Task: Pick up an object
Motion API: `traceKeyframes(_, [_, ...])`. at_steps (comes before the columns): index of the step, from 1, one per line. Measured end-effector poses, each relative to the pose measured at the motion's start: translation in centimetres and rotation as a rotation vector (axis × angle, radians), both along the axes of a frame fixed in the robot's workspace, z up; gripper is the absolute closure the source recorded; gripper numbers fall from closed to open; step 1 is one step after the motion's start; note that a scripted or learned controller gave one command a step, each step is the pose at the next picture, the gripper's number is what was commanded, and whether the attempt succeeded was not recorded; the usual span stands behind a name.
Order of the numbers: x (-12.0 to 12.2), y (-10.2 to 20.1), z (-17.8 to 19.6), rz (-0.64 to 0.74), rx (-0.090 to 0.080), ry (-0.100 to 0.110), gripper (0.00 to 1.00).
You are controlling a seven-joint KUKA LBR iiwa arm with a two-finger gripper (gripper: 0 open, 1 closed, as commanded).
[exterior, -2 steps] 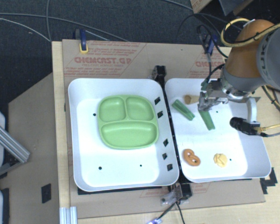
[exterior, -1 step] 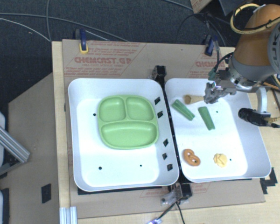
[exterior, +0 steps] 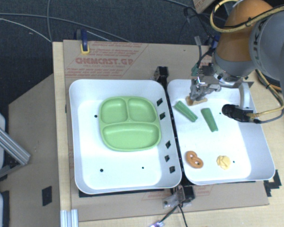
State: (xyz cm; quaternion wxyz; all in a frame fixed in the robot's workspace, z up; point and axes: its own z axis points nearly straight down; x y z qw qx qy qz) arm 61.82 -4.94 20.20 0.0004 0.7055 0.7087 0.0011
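Observation:
In the right bin (exterior: pixel 255 145) lie two green sticks, one (exterior: pixel 185 111) near the bin's left wall and one (exterior: pixel 209 119) just right of it. A brown pretzel (exterior: pixel 194 160) and a small yellow piece (exterior: pixel 223 161) rest near the front. My gripper (exterior: pixel 197 92) points down at the back left of this bin, right over a small tan object (exterior: pixel 200 99) that peeks out beneath its tip. The tip stands just behind the left green stick.
The left bin (exterior: pixel 85 155) holds a green divided plate (exterior: pixel 130 123). A black divider with clips (exterior: pixel 168 126) runs between the bins. The grey arm with its orange band (exterior: pixel 239 32) and a black cable fitting (exterior: pixel 234 111) hang over the right bin's back right.

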Motion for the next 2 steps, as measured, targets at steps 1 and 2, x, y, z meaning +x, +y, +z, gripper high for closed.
traceKeyframes(1, [0.2, 5.4, -0.4, 0.001, 0.001, 0.003, 1.0])
traceKeyframes(2, [1.0, 10.6, -0.7, 0.002, 0.001, 0.001, 1.0])
